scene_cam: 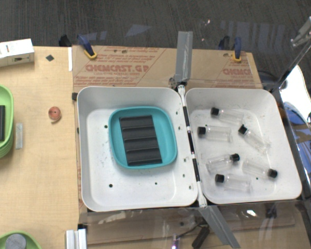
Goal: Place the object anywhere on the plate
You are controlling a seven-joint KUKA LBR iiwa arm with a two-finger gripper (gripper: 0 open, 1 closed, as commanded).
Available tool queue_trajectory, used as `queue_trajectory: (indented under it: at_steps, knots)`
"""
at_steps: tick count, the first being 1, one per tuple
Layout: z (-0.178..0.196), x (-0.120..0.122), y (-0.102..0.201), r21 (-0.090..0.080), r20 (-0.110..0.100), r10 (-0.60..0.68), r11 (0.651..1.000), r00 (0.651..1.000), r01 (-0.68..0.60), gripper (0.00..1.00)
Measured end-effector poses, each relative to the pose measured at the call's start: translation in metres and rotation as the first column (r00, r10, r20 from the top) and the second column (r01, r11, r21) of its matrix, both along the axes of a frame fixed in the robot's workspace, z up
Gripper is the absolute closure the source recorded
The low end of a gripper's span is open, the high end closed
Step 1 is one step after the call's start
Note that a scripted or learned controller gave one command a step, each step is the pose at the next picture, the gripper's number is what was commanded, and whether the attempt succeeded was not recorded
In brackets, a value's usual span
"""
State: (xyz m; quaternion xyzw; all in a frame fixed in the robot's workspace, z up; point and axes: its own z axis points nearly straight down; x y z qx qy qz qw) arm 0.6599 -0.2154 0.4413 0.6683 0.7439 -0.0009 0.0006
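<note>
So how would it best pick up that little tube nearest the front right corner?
Probably from straight above, fingers closing across the clear body of the tube, not the black cap. It lies flat in the right bin with its cap toward the right wall, and open floor on both long sides leaves room for the fingers.

A teal plate [143, 137] holding a black ridged insert [140, 140] sits in the left white bin [93, 180]. Six clear vials [221, 132] with black caps lie scattered in the right white bin [285, 185] beside it.
</note>
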Motion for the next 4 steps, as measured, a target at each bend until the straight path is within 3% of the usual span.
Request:
queue_trajectory:
  at_steps: [2,4]
  knots:
    - [0.0003,-0.0003,-0.0061,0.000,0.001,-0.104,0.995,0.995,0.104,0.00]
    - [-0.0001,-0.0008,-0.0056,0.001,0.000,-0.263,0.965,0.965,0.263,0.00]
